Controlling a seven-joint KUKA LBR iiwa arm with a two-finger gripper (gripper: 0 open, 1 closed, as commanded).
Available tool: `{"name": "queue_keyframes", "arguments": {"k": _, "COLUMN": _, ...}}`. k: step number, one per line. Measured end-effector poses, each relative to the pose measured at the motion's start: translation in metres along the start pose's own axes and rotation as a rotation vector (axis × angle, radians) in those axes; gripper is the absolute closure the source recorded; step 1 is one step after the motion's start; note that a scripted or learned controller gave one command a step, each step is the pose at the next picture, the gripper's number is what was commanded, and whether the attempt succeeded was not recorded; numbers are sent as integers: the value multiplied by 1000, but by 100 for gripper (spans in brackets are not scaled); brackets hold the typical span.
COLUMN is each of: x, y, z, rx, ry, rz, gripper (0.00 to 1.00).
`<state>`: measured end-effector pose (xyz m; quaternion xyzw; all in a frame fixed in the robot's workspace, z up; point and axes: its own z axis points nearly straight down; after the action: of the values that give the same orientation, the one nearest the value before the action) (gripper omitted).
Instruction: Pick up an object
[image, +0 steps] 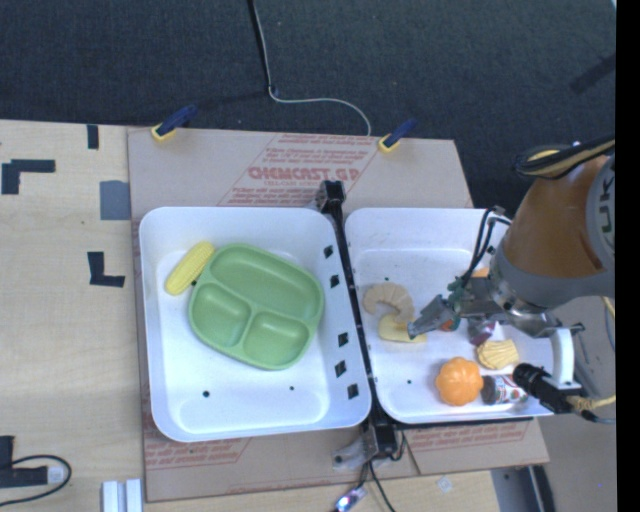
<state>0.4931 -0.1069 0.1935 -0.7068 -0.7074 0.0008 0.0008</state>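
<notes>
In the right bin (400, 405), nearest, an orange ball (459, 381) is seen: likely light, smooth, prone to rolling. Further back, the claw (418, 326) is lowered at a pale yellow piece (399, 332); its opening cannot be told. A grip across that piece's middle is judged best.

Pincer (418, 326) low in right bin (420, 232), touching pale yellow piece (402, 333).
</notes>
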Motion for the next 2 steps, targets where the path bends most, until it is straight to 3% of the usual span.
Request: {"name": "queue_keyframes", "arguments": {"k": 2, "x": 0, "y": 0, "z": 0, "rx": 0, "ry": 0, "rz": 0, "gripper": 0}}
